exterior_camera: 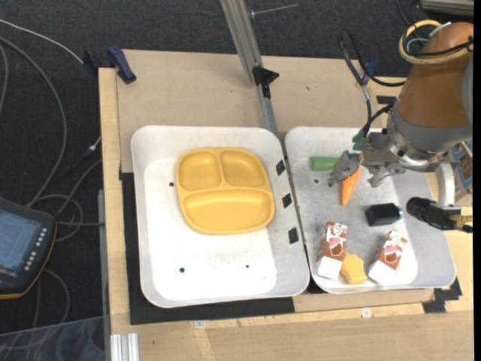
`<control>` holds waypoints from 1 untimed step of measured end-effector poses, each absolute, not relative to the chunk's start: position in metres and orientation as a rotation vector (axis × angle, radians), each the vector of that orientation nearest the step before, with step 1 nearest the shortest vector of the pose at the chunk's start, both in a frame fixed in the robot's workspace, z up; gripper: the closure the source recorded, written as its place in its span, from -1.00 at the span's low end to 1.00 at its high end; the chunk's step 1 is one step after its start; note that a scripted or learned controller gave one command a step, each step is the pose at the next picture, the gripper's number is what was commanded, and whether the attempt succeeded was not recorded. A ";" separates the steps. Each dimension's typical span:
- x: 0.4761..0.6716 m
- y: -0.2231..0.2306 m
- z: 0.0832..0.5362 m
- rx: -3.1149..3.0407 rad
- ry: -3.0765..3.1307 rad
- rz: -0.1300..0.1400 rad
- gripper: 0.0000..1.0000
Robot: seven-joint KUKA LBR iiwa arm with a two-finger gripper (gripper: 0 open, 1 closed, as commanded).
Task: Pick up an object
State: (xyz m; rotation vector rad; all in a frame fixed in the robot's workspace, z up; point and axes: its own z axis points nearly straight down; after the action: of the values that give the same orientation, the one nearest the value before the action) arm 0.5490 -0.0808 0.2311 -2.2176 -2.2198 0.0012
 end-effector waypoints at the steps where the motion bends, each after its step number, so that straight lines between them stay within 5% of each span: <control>1: 0.549 -0.081 0.231 -2.219 -2.220 0.000 -1.00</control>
State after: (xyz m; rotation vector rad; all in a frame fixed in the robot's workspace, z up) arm 0.5491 -0.0809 0.2311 -2.2189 -2.2199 0.0003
